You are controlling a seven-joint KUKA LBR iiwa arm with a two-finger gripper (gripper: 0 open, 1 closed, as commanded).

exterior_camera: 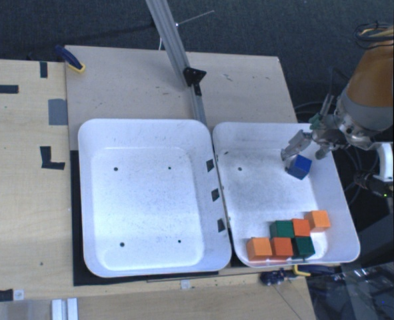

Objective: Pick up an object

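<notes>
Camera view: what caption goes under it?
Gripper over a blue block in the right bin, orange and green blocks nearby.

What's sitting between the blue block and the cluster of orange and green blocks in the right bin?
Nothing: in the camera view, only bare white floor of the right bin separates the blue block from the orange and green blocks.

I am looking at a robotics lab. The bench (150,85) I am working over is bare plywood patched with dark tape marks (47,157), and two white bins (93,139) are sitting on a black mat to the left of the hand (303,149). A slanted aluminium rail (173,39) is standing behind them, cables (373,31) are trailing beside the arm (370,85), and dark carpet (250,12) is lying beyond the bench.
</notes>
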